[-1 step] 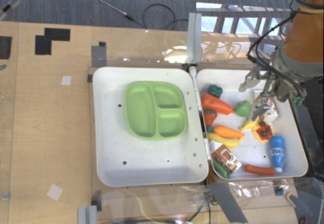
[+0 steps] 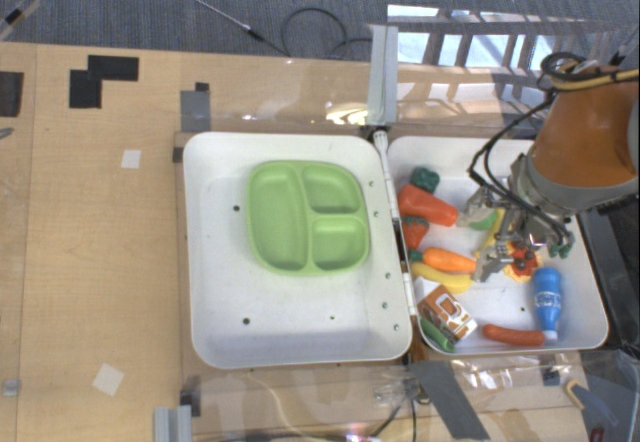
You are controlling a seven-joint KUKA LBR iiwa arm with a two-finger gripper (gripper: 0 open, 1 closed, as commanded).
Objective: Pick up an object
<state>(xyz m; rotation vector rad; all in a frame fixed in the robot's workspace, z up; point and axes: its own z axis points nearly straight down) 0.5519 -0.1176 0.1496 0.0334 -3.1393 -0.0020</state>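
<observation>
The right bin (image 2: 598, 328) holds several toy items. An orange carrot (image 2: 428, 203) lies at its upper left with a green piece (image 2: 425, 177) behind it. A second carrot (image 2: 448, 259) and a yellow banana (image 2: 443, 276) lie mid-left. A brown box (image 2: 447, 314) sits at the front left, a red sausage (image 2: 513, 335) at the front and a blue bottle (image 2: 547, 300) at the right. My gripper (image 2: 518, 242) is low in the bin's middle right, over a small orange and red item (image 2: 520, 265) that it partly hides. A yellow-green piece (image 2: 486, 219) lies just to its left.
The left bin (image 2: 215, 320) holds a green divided plate (image 2: 307, 216). The wall between the two bins (image 2: 395, 240) runs close to the carrots. A metal frame (image 2: 470, 35) stands behind the right bin. Black cables (image 2: 490, 155) loop off the arm's wrist.
</observation>
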